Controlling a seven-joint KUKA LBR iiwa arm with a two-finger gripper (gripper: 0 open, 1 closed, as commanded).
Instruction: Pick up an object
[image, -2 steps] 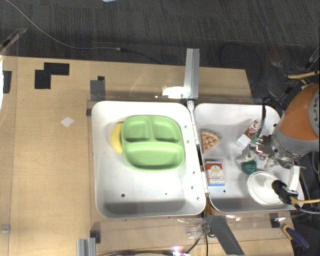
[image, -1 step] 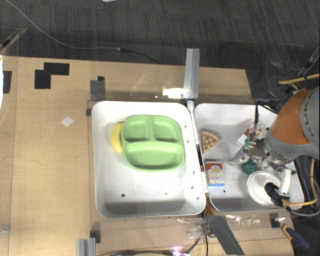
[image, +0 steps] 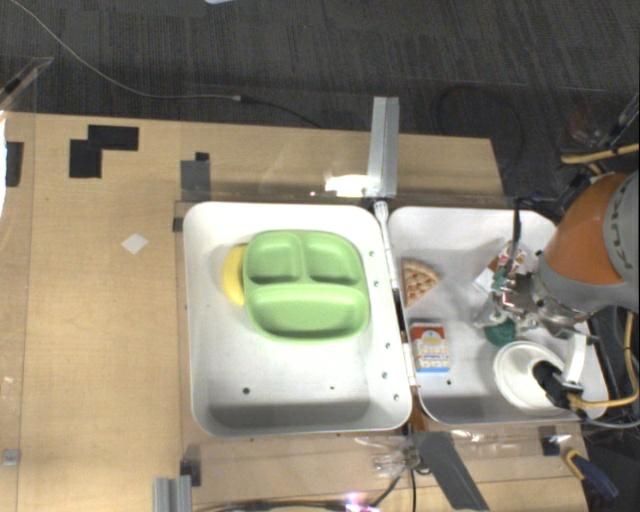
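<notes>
My gripper (image: 503, 305) hangs low over the right bin (image: 455, 225), near its right side, with the grey arm and orange band (image: 590, 240) behind it. A small dark green object (image: 499, 333) lies just under the gripper's tip; whether they touch is unclear. A white round cup (image: 520, 375) sits on its near right. A pizza slice (image: 418, 282) lies by the bin's left wall. Below the slice is a small red and white box (image: 429, 348).
The left bin (image: 280, 400) bears a green divided plate (image: 303, 282) with a yellow object (image: 232, 276) poking out at its left edge. A metal divider post (image: 384, 150) stands between the bins at the back. Cables trail at the right.
</notes>
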